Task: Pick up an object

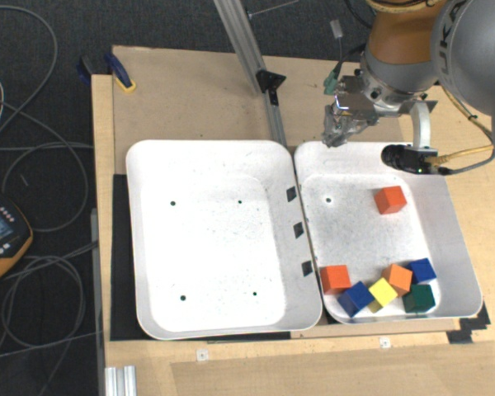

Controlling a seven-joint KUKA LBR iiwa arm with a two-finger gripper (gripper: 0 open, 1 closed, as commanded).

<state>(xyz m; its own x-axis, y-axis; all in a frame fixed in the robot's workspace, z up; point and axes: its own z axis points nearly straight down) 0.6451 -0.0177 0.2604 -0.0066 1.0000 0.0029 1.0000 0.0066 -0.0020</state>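
A: Hand [337, 136] position?
B: I see it above right bin's [454, 221] far rim; can't tell its state. Nearest target: red cube [389, 199], just right and nearer the camera.

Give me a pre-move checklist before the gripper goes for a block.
1. Gripper position: over the right bin's far rim, not above any block: not ok.
2. Finger state: cannot tell.
3. Lone red block has free space on all sides: ok.
4. Blocks at the near edge packed together, orange block beside blue block: not ok for a clean grasp.
5. Nothing held: cannot tell.
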